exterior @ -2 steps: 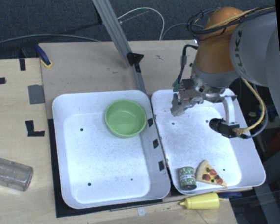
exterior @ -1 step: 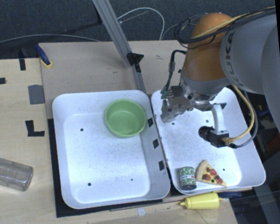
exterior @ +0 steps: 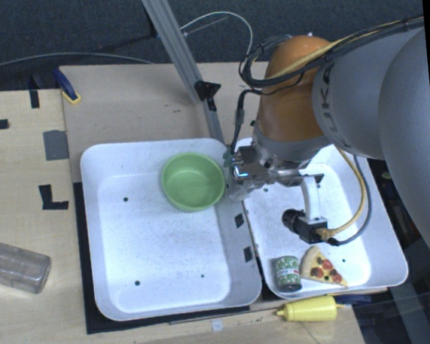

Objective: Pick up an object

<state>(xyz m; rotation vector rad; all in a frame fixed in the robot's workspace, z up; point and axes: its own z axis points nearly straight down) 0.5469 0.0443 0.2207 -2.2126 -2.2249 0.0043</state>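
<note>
Hovering at the left bin's right rim, jaws (exterior: 239, 174) state untellable, beside light, rigid, slick green bowl (exterior: 192, 181); best pinched by rim.

This is a robotics lab: a plywood worktop (exterior: 18, 171) marked with black tape strips (exterior: 51, 198) carries two shallow white bins (exterior: 108, 238) side by side, loose cables (exterior: 215, 20) loop over a metal mounting pole (exterior: 176, 42), and a grey industrial arm (exterior: 390, 105) with an orange band (exterior: 293, 84) reaches in.
</note>
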